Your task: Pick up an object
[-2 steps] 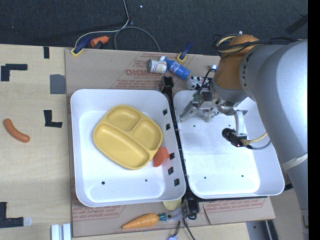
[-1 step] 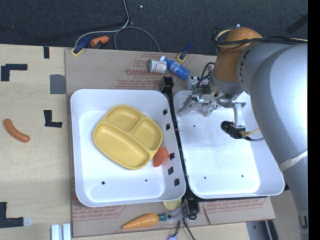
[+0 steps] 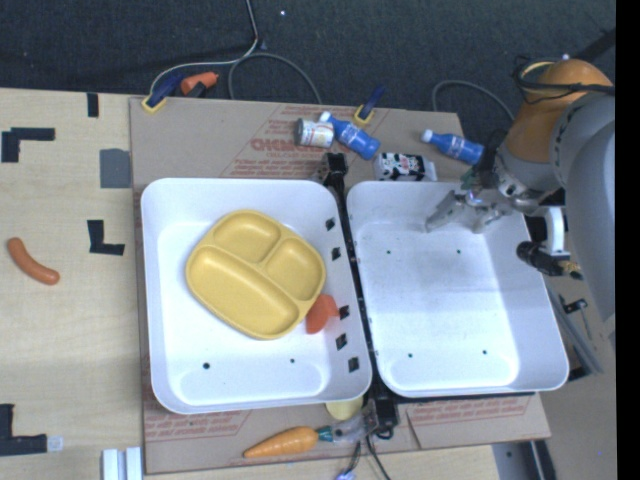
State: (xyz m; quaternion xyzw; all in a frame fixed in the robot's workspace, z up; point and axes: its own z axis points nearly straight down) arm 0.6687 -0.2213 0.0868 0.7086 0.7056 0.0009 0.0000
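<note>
Your candidates sit in the left bin [image 3: 165, 298]: a yellow divided plate [image 3: 256, 271] lying flat near its middle, and a small orange piece [image 3: 320, 314] touching the plate's lower right edge, close to the wall between the bins. The plate looks like rigid, light plastic, smooth and probably slick, so take it by its raised rim or a divider ridge, not across the flat. The orange piece may be a soft toy food, though it is too small to be sure; pinch it across its width. The gripper [image 3: 466, 211] hovers over the upper part of the right bin [image 3: 520, 368], its fingers spread and nothing between them, well apart from both objects.
</note>
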